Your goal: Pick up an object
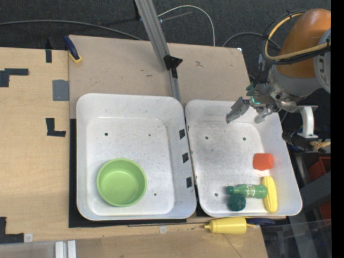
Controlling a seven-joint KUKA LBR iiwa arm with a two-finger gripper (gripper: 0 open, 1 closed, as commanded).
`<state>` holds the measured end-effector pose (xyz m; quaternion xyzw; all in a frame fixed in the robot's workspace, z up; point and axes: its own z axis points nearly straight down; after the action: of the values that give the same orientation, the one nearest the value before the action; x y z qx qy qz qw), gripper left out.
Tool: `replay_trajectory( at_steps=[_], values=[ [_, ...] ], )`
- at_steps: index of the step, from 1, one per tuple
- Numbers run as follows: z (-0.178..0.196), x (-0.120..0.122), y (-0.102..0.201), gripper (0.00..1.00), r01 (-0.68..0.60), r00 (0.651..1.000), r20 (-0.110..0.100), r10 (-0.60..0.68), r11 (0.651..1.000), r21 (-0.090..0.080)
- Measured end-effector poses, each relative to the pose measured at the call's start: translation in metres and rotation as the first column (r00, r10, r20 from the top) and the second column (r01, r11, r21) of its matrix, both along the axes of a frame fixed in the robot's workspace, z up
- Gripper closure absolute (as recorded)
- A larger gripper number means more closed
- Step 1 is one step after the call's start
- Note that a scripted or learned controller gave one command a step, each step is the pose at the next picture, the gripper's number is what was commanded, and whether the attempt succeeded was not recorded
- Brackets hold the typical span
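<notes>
Two bins | pincer (249,112) spread, at right bin (215,144) far rim | orange block (263,162) well apart

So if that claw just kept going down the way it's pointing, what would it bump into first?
Probably the bare floor of the right bin. The gripper, fingers spread, hangs over its far end, apart from the orange block; depth is hard to judge.

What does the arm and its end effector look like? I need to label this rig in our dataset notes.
The arm is grey with a rounded orange band above the wrist, looped by yellow and black cables. Its end effector has two slim grey metal fingers below a small teal-tinted part.
</notes>
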<state>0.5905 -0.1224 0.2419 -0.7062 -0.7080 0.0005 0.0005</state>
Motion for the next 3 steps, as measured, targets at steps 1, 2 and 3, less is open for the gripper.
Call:
replay_trajectory(
  at_steps=[1, 2, 3],
  values=[
    [0.000, 0.000, 0.000, 0.00, 0.000, 1.000, 0.000, 0.000, 1.000, 0.000],
    [-0.063, 0.000, 0.006, 0.00, 0.001, 1.000, -0.006, -0.001, 1.000, 0.000],
    [-0.128, -0.004, 0.008, 0.00, 0.001, 1.000, -0.008, -0.001, 1.000, 0.000]
  ],
)
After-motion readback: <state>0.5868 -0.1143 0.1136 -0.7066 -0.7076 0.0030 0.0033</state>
